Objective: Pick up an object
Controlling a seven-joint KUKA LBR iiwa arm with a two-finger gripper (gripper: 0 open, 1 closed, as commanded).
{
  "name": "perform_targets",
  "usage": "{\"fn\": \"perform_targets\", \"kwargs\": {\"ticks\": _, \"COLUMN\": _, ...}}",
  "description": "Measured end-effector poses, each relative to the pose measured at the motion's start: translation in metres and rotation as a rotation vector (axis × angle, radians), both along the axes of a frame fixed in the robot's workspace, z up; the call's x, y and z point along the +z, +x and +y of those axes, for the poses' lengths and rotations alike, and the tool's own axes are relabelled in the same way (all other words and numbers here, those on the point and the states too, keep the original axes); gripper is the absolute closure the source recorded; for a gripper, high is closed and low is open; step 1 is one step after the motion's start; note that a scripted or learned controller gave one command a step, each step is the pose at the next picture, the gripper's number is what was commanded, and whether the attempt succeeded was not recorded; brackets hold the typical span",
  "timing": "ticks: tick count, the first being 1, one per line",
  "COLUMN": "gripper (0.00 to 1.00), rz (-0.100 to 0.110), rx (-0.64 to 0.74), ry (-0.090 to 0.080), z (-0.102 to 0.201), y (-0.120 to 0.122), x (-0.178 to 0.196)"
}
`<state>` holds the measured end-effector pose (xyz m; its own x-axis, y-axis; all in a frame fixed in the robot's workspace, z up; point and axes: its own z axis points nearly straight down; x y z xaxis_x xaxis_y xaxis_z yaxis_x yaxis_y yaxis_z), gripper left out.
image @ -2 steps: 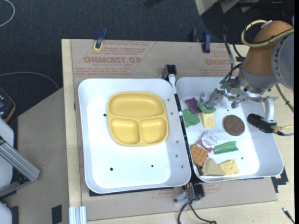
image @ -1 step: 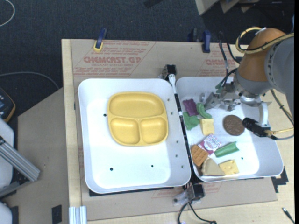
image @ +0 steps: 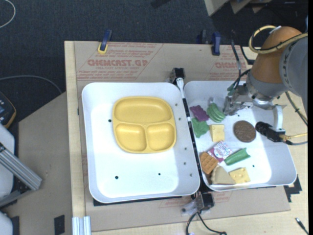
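Note:
The right bin (image: 279,156) holds several toy foods: a purple piece (image: 199,113), a light green piece (image: 214,112), a darker green piece (image: 199,127), a yellow cheese square (image: 217,132), a brown round cookie (image: 244,131), a pink-and-white wrapper (image: 221,149), a green pod (image: 237,156), a waffle (image: 208,162), a tan wedge (image: 221,176) and a holed cheese piece (image: 239,175). My gripper (image: 230,105) reaches down into the bin's upper middle, right beside the light green piece. I see nothing between its fingers.
The left bin (image: 98,146) carries a yellow three-compartment tray (image: 144,123). A black cable and connector (image: 269,131) hang off the arm over the right bin's right side. Clamps (image: 103,43) grip the cardboard bench top at the back.

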<state>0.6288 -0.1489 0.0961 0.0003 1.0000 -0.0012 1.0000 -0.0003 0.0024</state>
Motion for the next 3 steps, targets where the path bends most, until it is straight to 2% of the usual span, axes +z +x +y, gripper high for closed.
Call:
{"fn": "perform_targets", "kwargs": {"ticks": 2, "gripper": 1.00, "rz": -0.006, "rx": 0.002, "ry": -0.001, "z": 0.013, "y": -0.001, "x": 0.118}}
{"fn": "perform_targets", "kwargs": {"ticks": 3, "gripper": 1.00, "rz": -0.002, "rx": 0.001, "ry": 0.000, "z": 0.013, "y": 0.000, "x": 0.130}}
